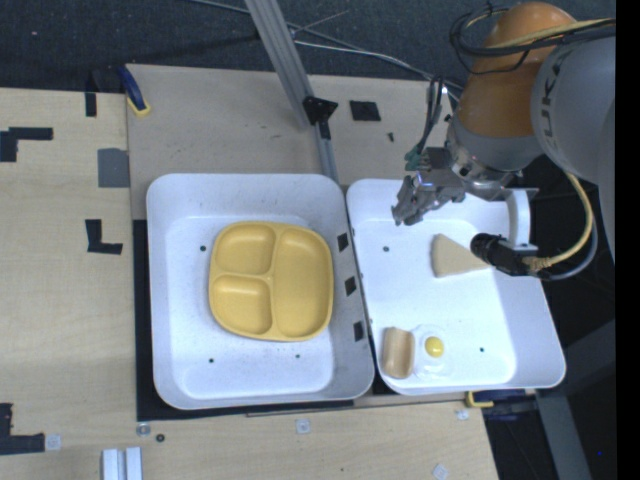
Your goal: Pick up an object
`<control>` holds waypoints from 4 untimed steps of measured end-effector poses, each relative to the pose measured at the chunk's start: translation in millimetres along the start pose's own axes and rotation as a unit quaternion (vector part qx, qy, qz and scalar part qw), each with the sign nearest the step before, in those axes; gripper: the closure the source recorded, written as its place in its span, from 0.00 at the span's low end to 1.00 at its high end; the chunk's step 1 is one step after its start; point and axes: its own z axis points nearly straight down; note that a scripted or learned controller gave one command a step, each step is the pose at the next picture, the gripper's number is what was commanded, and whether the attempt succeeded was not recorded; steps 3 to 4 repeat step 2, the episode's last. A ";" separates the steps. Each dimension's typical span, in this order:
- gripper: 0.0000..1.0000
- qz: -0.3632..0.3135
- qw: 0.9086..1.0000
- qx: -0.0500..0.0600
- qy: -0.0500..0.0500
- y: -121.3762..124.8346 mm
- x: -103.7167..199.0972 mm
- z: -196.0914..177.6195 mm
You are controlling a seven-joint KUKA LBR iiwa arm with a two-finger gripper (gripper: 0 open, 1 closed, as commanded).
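Cheese wedge point(455, 259) lies just beside the end effector point(412, 208), whose open-or-closed state I cannot tell.

Tan wooden bench point(60, 298) with black tape marks, dark carpeted floor point(120, 13), slanted metal pole point(283, 53)

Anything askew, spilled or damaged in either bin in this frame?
Nothing stands out. The yellow divided plate lies flat in the left bin. The tan wedge, bread slice and fried egg lie apart in the right bin. The gripper hangs above the right bin's far edge.
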 end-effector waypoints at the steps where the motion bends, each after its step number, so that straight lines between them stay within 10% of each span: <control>1: 1.00 0.000 1.000 0.001 0.000 -18.1 49.3 1.9; 2: 1.00 0.000 1.000 0.001 0.000 -31.1 102.4 2.0; 4: 1.00 0.000 1.000 0.001 0.000 -31.1 102.4 2.0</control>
